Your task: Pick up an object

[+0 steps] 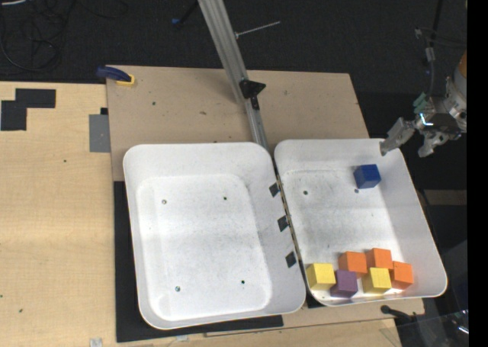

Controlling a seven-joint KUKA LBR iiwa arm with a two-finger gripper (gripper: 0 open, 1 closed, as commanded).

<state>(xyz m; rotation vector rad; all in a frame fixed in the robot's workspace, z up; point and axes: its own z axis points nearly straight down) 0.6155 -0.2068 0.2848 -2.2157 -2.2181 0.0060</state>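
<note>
Small blue cube [367,176] sits alone in the right shallow white bin [396,220], below and left of my claw [412,136], well apart from it. Claw hangs just off that bin's far right corner, fingers spread wide, nothing between them. Cluster of 6 small blocks at the bin's near edge, far below the claw: 3 orange blocks [353,262], 2 yellow blocks [322,274], 1 purple block [346,283]. Left white bin [145,162] lies further left, touching the right one.
</note>
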